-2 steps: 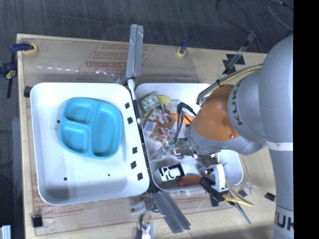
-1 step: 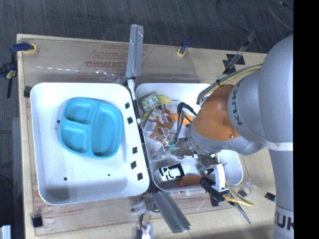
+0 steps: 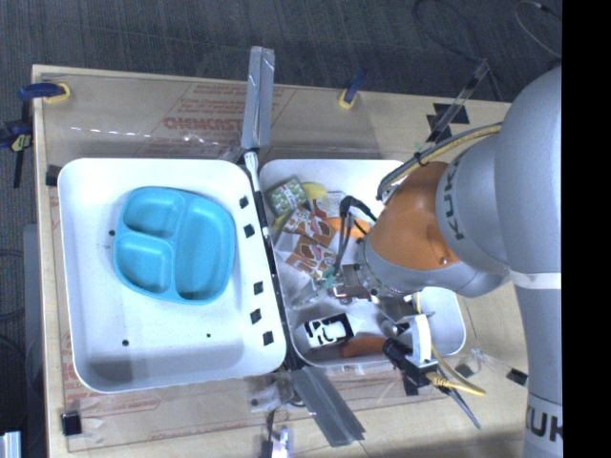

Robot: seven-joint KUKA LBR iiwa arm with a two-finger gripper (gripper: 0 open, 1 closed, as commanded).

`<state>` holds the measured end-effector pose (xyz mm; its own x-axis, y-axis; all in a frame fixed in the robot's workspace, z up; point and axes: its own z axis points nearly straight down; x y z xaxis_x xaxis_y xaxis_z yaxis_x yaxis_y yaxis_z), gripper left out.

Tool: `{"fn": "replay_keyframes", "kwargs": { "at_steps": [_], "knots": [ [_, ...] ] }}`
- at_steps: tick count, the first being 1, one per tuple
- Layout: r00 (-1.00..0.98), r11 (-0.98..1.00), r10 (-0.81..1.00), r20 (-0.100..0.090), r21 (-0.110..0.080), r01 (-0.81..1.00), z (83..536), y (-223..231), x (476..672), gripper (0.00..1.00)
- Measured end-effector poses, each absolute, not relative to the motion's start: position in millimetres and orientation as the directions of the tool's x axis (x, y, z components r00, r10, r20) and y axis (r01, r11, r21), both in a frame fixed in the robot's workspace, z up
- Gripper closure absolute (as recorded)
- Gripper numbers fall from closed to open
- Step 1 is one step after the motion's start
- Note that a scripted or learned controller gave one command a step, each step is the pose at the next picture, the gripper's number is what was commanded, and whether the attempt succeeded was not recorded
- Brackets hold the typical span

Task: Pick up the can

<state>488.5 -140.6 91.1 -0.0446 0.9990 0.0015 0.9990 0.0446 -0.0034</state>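
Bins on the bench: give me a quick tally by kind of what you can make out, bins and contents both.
White bins: 2, left bin and right bin
Blue divided tray: 1, in the left bin
Black-and-white labelled item: 1, in the right bin
Packets and wrappers heap: 1, pieces too jumbled to count
Total: 5 entries

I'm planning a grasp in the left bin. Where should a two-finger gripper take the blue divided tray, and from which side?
Probably best: grip the blue divided tray by its raised rim on the edge nearest the arm, coming straight down. It lies flat and looks too wide to span, the rim is thin, and the left bin shows bare floor around it.
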Motion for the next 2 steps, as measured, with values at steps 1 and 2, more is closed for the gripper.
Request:
{"fn": "replay_keyframes", "kwargs": {
  "at_steps": [1, 2],
  "knots": [
    [-0.045, 0.045, 0.999, 0.001, -0.003, 0.999, 91.1, -140.6, 488.5, 0.00],
    [-0.045, 0.045, 0.999, 0.001, -0.003, 0.999, 91.1, -140.6, 488.5, 0.00]
  ]
}}
